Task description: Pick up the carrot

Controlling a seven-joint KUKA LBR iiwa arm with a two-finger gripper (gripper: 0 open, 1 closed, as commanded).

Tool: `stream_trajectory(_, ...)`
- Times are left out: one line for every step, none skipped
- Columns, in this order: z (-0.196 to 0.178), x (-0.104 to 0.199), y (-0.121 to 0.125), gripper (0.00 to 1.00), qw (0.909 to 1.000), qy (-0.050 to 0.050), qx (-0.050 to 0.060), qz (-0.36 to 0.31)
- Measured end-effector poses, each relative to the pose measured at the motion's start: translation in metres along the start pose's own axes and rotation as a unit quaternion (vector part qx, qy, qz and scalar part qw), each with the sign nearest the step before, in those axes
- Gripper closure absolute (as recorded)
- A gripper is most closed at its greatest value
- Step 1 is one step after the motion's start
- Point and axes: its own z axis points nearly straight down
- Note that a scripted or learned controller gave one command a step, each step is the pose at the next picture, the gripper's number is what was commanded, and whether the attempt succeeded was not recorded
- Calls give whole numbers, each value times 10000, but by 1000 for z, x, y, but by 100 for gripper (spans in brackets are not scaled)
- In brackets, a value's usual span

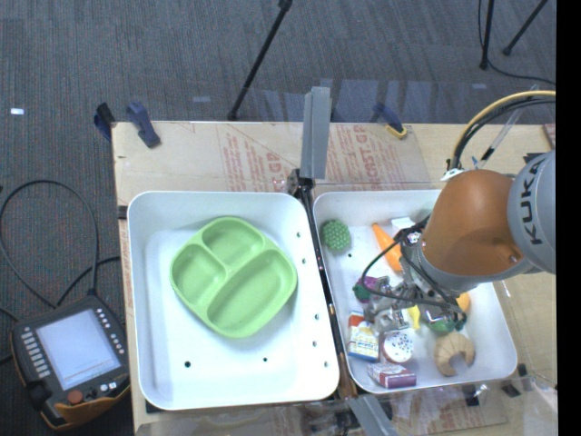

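Hovering gripper (399, 309) over cluttered right bin (505, 334), finger opening unclear, carrot (385, 242) just beside.

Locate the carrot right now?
In the camera view the carrot lies in the right bin, upper middle, just right of the green bumpy ball, its lower end hidden under the arm's orange band.

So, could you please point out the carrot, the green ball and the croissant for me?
carrot (385, 241): camera view, on its orange upper end.
green ball (336, 234): camera view, on its middle.
croissant (453, 353): camera view, on its tan curved body.
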Motion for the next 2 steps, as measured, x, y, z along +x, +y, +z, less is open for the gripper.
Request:
stream_trajectory(-214,-24,12,100,9982,-21,17,-604)
stream_trajectory(-29,-26,-30,100,9957,102,-41,-919)
